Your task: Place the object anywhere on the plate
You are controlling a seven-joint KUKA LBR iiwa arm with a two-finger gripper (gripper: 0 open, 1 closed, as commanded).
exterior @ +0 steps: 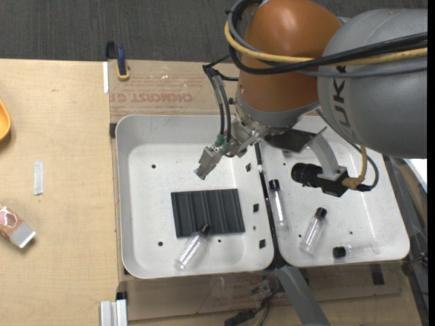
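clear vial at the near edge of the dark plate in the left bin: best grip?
Take the vial across the middle of its clear body, coming straight down. It lies on its side, tilted, its cap end by the ribbed plate, so close the fingers across its width.

Dark grey ribbed floor [102, 12] along the top, light wooden bench [54, 250] at left, brown cardboard sheet [160, 90] with printed red lettering, blue clamp [120, 60] at its edge

Reached in from the right, orange band high at centre; gripper [206, 163] hung tilted down-left, left of the wrist.
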